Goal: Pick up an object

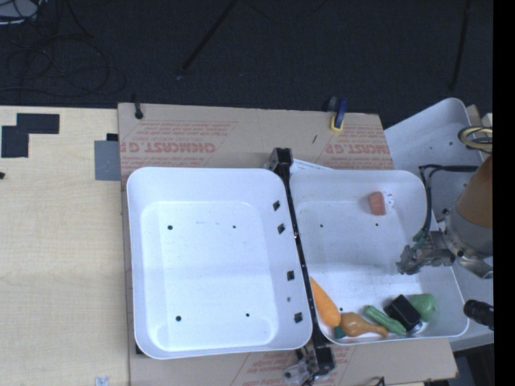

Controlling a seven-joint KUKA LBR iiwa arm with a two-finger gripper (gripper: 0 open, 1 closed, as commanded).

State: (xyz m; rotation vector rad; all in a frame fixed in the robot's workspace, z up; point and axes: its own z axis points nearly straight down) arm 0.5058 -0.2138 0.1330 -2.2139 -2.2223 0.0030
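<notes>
The pale wood-grain table (56,248) on the left is flat and matte, and on it lies a brown sheet of printed cardboard (241,139) that carries 2 shallow bins. The left white plastic bin (153,191) is smooth and glossy, with rounded corners and small dark dots on its floor. A black strip of clips (291,240) runs down the seam between the 2 bins.

The right white plastic bin (346,185) has the same moulded shape. Along its near edge lies a cluster of soft-looking items: a tapered orange carrot-shaped toy (323,300) leaning against the left wall, a rounded tan-orange lump (358,323) just beside it, a long green pod-shaped piece (382,318), a small black rectangular block (404,312) touching the pod, and a rounded green chunk (422,302) next to the block. Well apart from these, near the far right of the bin, sits a small pinkish-red block (376,203) with blunt edges.

My claw (412,260) is a dark metal assembly low over the bin's right side, between the pink block and the near cluster, touching none of them. My grey arm comes in from the right, with the orange band (476,195) above the wrist. I cannot tell whether my claw is spread or pressed together.
</notes>
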